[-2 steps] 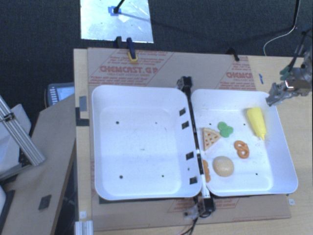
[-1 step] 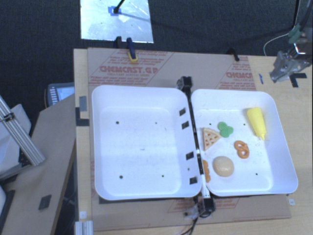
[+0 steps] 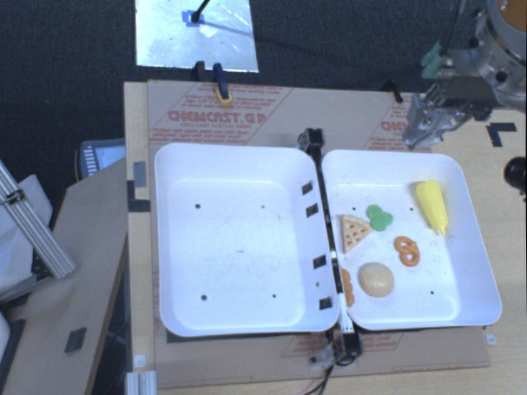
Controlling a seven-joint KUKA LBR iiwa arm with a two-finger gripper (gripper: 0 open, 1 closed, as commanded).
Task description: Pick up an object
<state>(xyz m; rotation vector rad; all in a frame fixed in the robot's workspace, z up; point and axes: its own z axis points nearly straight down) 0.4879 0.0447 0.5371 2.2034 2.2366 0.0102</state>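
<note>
surface (image 3: 136, 130) carries two shallow white bins side by side on a brown printed board (image 3: 247, 109). left bin (image 3: 165, 220) shows bare white floor with a few small dark dots. right bin (image 3: 469, 196) holds the loose items: a yellow bottle-shaped piece (image 3: 431, 205) lying toward the far right side, its narrower end pointing toward the near rim; a small green clover-like piece (image 3: 379, 217) near the middle; a triangular pizza slice (image 3: 355, 232) just left of the green piece, close to the divider; an orange pretzel (image 3: 407, 251) below the yellow piece, apart from it; a tan round bun-like object (image 3: 376, 279) toward the near side; and an orange scrap (image 3: 346, 287) touching or almost touching the divider wall, just left of the bun. black clips (image 3: 312, 211) run along the seam between the bins. arm enters at upper right; end effector (image 3: 422, 132) hangs over the board just beyond the far rim of the right bin, above its far right portion, well apart from every item in the bin. nothing visible between its fingers; whether they stand wide or narrow, cannot tell at this resolution. a shiny square sheet (image 3: 196, 23) lies on the dark floor beyond the surface, and a yellow-and-blue clamp (image 3: 222, 85) sits at the board's far edge.
</note>
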